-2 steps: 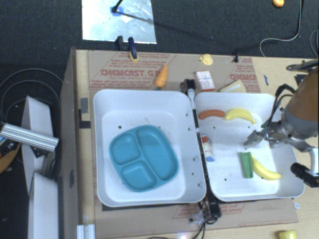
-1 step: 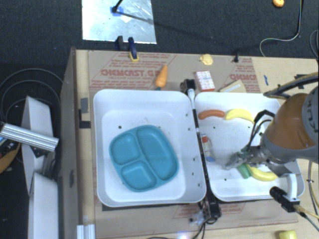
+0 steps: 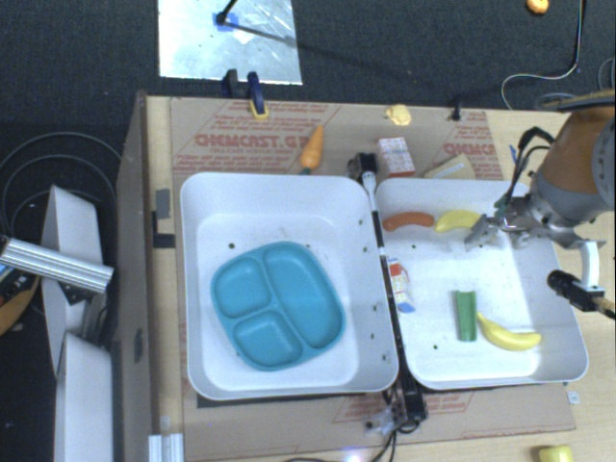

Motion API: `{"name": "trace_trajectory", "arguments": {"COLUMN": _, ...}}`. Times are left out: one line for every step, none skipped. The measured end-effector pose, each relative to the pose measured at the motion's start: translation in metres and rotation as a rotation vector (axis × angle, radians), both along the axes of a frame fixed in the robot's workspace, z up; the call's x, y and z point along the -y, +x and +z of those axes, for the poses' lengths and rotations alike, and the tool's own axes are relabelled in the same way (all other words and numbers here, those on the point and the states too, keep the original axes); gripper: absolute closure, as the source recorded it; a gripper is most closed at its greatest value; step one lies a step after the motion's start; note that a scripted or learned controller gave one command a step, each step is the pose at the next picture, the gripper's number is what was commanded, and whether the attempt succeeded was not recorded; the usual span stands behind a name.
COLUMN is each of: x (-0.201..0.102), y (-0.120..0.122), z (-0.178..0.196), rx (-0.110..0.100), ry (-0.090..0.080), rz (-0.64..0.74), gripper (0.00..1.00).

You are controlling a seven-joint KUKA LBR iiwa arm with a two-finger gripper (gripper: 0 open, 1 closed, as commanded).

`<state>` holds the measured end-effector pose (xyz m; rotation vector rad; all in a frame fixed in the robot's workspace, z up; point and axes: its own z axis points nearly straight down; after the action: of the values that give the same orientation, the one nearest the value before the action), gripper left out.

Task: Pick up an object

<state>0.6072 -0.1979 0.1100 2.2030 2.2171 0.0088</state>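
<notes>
- The gripper [image 3: 484, 231] hung over the back of the right bin [image 3: 558, 364], its 2 metal fingers spread a little, nothing between them.
- Its tips sat just beside the right end of the small yellow banana [image 3: 455, 220]; touching or not, I could not tell.
- That banana lay near the bin's back wall, with the orange-red sausage [image 3: 409, 221] just to its left.
- Toward the front of the same bin, the green stick [image 3: 466, 315] lay lengthwise, and a second, larger banana [image 3: 508, 335] curved right beside its lower end.
- A small white, red and blue packet [image 3: 398, 288] rested against the bin's left wall.
- The grey arm [image 3: 576, 176] reached in from the right, orange band above the wrist.
- In the left bin [image 3: 207, 258], 1 item: a blue plate with 3 compartments [image 3: 277, 303], sitting flat near the middle.
- Behind the bins, on the board, a carrot [image 3: 312, 148] and a small box [image 3: 396, 156] lay well apart from the gripper.
</notes>
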Motion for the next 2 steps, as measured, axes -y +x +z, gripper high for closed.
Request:
{"name": "trace_trajectory", "arguments": {"x": -0.059, "y": -0.008, "z": 0.042, "rx": -0.011, "ry": 0.008, "rz": 0.001, "gripper": 0.00}}
{"name": "trace_trajectory", "arguments": {"x": -0.052, "y": -0.056, "z": -0.028, "rx": -0.018, "ry": 0.009, "rz": -0.007, "gripper": 0.00}}
